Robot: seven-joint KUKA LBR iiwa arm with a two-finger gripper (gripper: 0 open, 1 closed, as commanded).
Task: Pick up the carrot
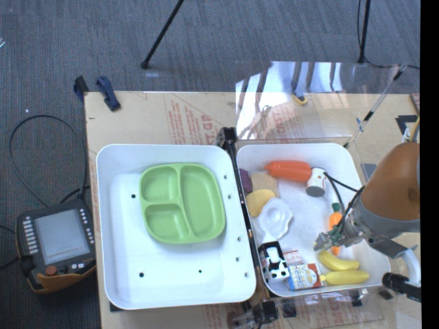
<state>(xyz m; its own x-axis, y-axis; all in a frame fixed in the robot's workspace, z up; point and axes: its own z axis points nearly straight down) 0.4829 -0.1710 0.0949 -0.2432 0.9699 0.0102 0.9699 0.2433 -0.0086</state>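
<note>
On the bench (158, 115), a brown board with red print too mirrored and faint to read, two white bins sit side by side over dark grey carpet, tripod legs behind. The left bin (123, 252) holds a green divided plate (183, 202). In the right bin (343, 157) the carrot (289, 171) lies near the far wall, well apart from the gripper (332, 238), which hovers low at the near right just above two bananas (341, 269); whether its fingers are spread or closed I cannot tell. A small carton (302, 274) nearby bears illegible print. A pendant (58, 242) rests on the floor at left
</note>
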